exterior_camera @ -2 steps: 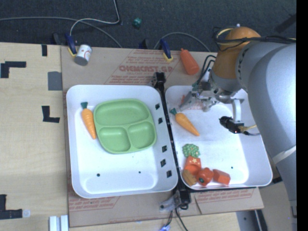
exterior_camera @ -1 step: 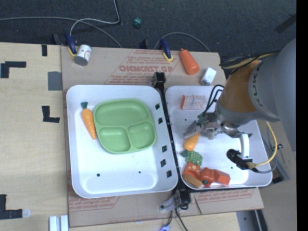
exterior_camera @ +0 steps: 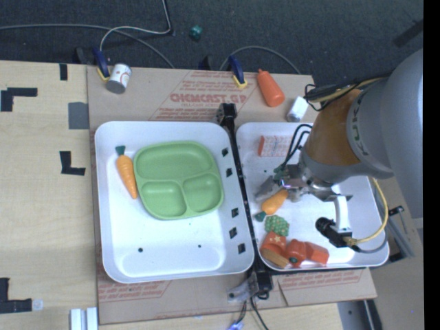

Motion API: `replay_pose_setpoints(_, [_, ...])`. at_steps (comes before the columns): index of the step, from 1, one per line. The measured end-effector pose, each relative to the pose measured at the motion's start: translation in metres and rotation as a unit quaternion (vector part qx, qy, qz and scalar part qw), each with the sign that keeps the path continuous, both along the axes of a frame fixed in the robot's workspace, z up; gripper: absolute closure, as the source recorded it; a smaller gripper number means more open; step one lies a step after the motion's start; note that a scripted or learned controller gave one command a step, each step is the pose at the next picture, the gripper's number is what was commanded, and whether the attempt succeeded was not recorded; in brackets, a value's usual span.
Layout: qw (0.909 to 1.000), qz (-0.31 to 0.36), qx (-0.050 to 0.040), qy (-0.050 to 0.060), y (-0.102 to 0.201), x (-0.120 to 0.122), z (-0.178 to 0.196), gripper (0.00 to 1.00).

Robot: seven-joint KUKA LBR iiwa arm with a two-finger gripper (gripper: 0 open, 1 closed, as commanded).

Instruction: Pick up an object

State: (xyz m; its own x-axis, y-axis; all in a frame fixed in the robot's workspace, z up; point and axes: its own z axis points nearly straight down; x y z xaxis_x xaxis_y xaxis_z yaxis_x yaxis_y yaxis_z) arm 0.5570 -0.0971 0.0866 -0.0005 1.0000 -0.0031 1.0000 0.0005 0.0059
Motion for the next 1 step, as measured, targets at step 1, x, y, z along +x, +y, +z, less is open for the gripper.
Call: replay_pose_setpoints(1, [1.0, 0.0, -0.0002, 0.0, -0.0002, 0.0004, 0.0098, 1.0])
